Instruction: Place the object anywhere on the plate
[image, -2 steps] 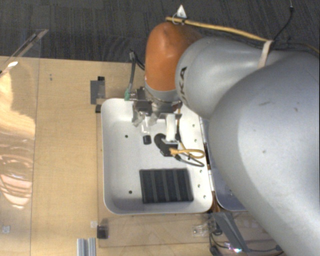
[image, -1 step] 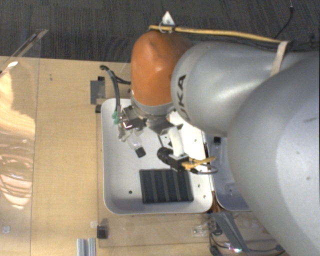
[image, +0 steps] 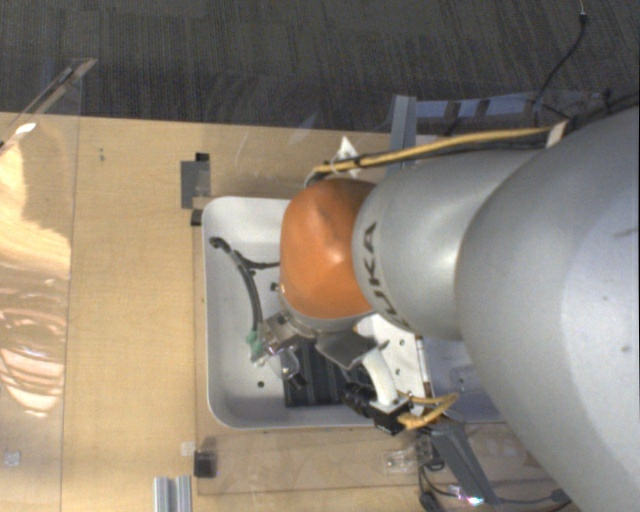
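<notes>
1. Arm (image: 520, 260). Grey KUKA link, nearest the camera. We log it as covering the view from 1 o'clock round to 5 o'clock, with the maker's lettering on the sleeve near the centre.
2. Orange band (image: 320, 250). Rounded collar just left of centre, at the end of the grey sleeve, hanging over the bin.
3. Yellow cable (image: 450, 145). Runs along the upper edge of the arm from 2 o'clock in towards 12 o'clock.
4. Pincer (image: 300, 375). Dark assembly below the orange band, at about 7 o'clock from centre, low inside the bin and close to its 6 o'clock wall. A white bracket (image: 400, 365) and a short yellow lead (image: 432, 404) sit to its 3 o'clock side. We cannot tell how the pincer is set, as the wrist and shadow hide it.
5. Green piece (image: 257, 345). Small, green and white, just beside the pincer on its 9 o'clock side. We cannot tell whether it is loose or belongs to the tool.
6. Black cable (image: 245, 275). Curves across the bin floor from 10 o'clock down towards the green piece.
7. White bin (image: 225, 215). Shallow, with rounded corners, and partly under the arm. We cannot tell where the object or the plate lies, since the arm covers much of the bin.
8. Black clips (image: 200, 175) (image: 204, 462). One at the bin's 11 o'clock corner, one at its 7 o'clock corner.
9. Table (image: 120, 300). Pale wood, taking the 9 o'clock side of the view, with a glossy sheen.
10. Carpet (image: 250, 50). Dark and ribbed, farthest off, across 12 o'clock.
</notes>
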